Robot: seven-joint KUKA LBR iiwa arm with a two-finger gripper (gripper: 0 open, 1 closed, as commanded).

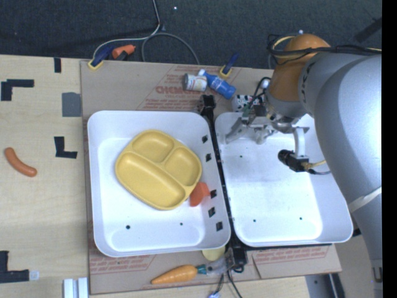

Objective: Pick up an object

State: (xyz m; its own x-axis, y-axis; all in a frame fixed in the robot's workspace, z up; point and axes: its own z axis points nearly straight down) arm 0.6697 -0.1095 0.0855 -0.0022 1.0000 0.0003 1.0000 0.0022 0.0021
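Arm reaching into right bin [310, 228].
Gripper [251, 129] hovering at the bin's far-left corner; finger state cannot be told. Yellow plate [158, 168] sitting in left bin [102, 222].

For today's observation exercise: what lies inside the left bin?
The left bin holds a yellow tray and a small orange piece touching the tray's right edge. Anything under the tray is covered.

We note a yellow divided plastic plate [159, 168] and small orange-red piece [198, 195] in the left white shallow bin [99, 166]; an orange toy carrot [173, 274] near; an orange sausage-shaped toy [20, 162] far left.
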